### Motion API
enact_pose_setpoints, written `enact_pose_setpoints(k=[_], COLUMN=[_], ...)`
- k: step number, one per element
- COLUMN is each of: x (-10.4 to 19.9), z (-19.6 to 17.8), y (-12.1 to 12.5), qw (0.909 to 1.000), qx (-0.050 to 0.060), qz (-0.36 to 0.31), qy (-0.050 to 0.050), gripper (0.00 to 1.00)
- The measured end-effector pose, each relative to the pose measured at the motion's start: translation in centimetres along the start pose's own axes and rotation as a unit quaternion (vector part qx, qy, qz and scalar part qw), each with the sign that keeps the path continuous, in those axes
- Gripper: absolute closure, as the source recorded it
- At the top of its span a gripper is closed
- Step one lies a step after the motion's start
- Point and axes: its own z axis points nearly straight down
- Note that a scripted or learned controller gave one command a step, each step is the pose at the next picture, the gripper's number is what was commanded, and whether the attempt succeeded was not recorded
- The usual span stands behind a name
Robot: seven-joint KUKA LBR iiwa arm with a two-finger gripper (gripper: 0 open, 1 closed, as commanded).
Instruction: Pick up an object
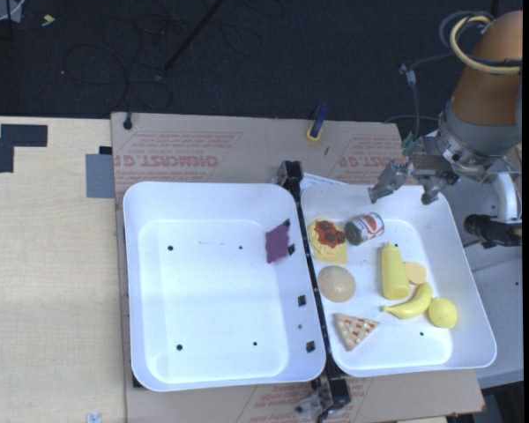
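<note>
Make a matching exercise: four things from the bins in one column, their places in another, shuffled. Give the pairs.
Things:
1. purple block
2. can
3. pizza slice
4. lemon

Places:
A. right bin, lying near its far edge
B. left bin, against its right wall
C. right bin, right of the banana
D. right bin, near its front edge, below the bun

Pairs: 1-B, 2-A, 3-D, 4-C
</note>
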Motion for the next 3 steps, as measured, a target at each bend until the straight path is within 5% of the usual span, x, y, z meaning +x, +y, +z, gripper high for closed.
enact_pose_setpoints(k=[1,2,3], x=[-4.5,-2.4,-2.8], z=[10.8,18.4,17.0], y=[-1.1,-1.5,-1.4], qw=[1.0000,1.0000,1.0000], qx=[0.003,0.002,0.000], qz=[0.002,0.000,0.004], qy=[0.000,0.001,0.000], gripper=[0.00,0.00,1.00])
